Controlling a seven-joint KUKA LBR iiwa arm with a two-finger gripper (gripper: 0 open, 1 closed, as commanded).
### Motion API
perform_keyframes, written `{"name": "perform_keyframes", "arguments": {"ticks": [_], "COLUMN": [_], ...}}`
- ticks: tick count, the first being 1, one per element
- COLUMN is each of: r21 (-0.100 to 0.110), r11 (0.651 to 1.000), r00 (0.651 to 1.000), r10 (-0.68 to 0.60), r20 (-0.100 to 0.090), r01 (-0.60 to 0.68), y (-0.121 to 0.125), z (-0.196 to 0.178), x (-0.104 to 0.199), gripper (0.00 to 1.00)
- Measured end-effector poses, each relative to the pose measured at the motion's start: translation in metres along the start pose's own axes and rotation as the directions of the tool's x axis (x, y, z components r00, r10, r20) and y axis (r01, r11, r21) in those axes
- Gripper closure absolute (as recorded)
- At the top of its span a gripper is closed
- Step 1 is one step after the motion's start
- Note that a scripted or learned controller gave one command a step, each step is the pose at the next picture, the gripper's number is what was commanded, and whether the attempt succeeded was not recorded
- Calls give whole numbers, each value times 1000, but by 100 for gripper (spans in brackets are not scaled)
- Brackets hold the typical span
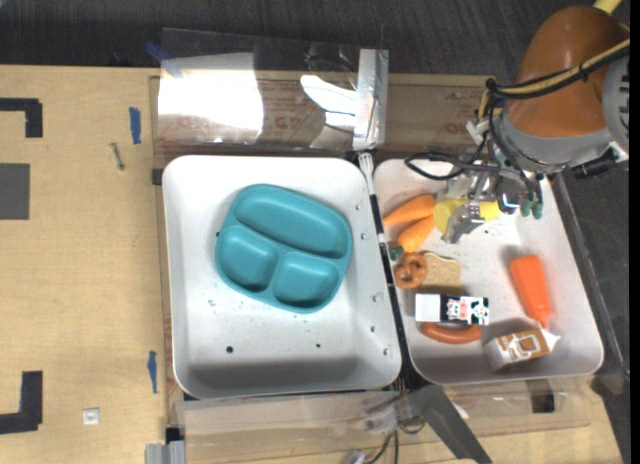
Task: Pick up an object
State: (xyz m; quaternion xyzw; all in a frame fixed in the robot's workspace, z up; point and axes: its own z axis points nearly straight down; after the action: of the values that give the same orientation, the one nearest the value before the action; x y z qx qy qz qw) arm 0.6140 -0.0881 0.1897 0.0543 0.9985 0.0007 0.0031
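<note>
The right bin (580, 252) holds several toy foods. Two orange carrot-like pieces (410, 210) lie at its left side, with a small brown pretzel (409, 271) and a tan bread slice (441, 270) below them. A yellow item (446, 215) lies near the bin's upper middle. My gripper (472, 204) hangs low directly over this yellow item, partly hiding it. Another orange carrot (532, 288) lies to the right. A black-and-white box (452, 309), a red sausage (450, 332) and a brown carton (518, 345) sit near the front.
The left bin (190, 332) holds a teal divided plate (283, 245). The grey arm with its orange band (565, 62) comes in from the upper right over the right bin's back edge, trailing cables. A clear plastic panel (260, 97) stands behind the bins.
</note>
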Motion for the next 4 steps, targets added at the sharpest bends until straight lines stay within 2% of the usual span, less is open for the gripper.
{"name": "perform_keyframes", "arguments": {"ticks": [1,2,3,4], "r21": [0,1,0,1], "r11": [996,976,962,987], "r00": [996,976,962,987], "r10": [-91,-218,-272,-161], "r20": [7,5,-2,4], "r01": [91,218,272,161], "y": [55,65,46,27], "z": [-51,-61,-46,-68], "x": [-27,-33,6,-52], "gripper": [100,100,100,100]}}
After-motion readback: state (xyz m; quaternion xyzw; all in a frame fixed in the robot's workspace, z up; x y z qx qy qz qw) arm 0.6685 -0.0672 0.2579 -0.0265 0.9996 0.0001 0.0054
